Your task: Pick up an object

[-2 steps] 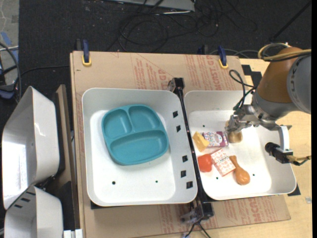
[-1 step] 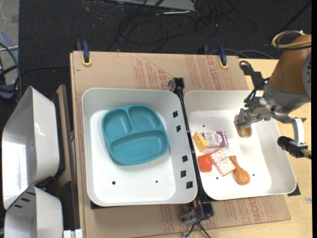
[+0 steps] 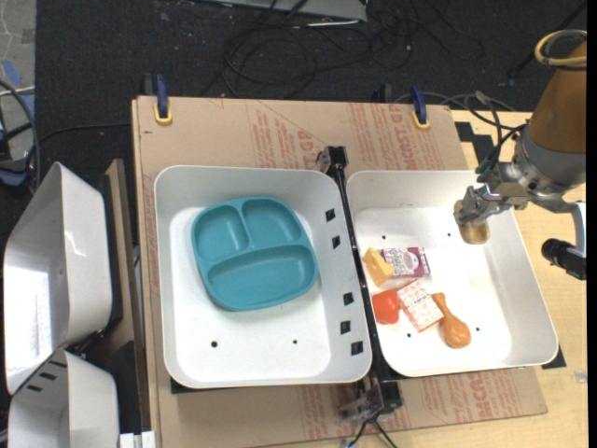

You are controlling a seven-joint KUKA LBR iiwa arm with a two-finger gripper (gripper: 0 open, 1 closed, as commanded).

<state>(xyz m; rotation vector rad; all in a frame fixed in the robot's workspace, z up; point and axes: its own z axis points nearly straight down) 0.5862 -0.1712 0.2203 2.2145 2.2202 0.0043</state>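
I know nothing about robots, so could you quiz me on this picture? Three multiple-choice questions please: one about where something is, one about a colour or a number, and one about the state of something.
1. Where does the teal plastic divided plate lie?
A. In the left white bin
B. In the right white bin
C. On the brown board behind the bins

2. What colour is the small round item at the near left of the right bin's cluster?
A. Blue
B. Red
C. Black

3. How does the gripper stand relative to the small items?
A. Resting on the divided plate
B. Down among them, touching the orange pear-shaped toy
C. Over the far part of the right bin, apart from them

Answers: 1 A, the plate fills the left bin's middle. 2 B, it shows plainly red beside the yellow wedge. 3 C, bare white floor separates it from the cluster.
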